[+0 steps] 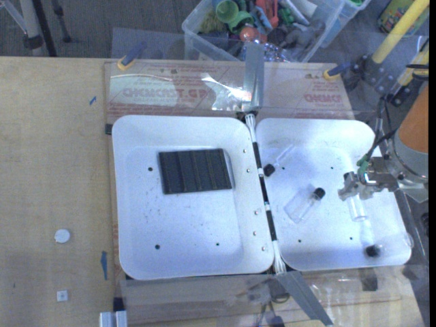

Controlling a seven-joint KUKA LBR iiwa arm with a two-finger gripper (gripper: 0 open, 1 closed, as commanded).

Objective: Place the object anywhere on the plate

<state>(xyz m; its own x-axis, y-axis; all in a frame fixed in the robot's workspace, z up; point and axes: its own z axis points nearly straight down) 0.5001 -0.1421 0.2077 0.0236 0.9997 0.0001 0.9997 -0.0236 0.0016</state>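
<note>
A dark ribbed rectangular plate (195, 171) lies flat in the left bin (136, 251), toward its far side. The right bin (327, 135) holds three clear vials with black caps. One vial (303, 203) lies mid-bin, with a second vial (279, 159) near the divider. The third vial (361, 225) is at the right, its cap near the front corner. My gripper (353, 188) hangs over the right part of the right bin, just above the far end of that third vial. I see nothing held in it.
A raised seam (262, 196) divides the two bins. Behind them, a clear tub of colourful toys (266, 12) stands beyond a cardboard strip. The arm's orange band (415, 125) is at the right edge. A small white disc (62, 236) lies on the bench at left.
</note>
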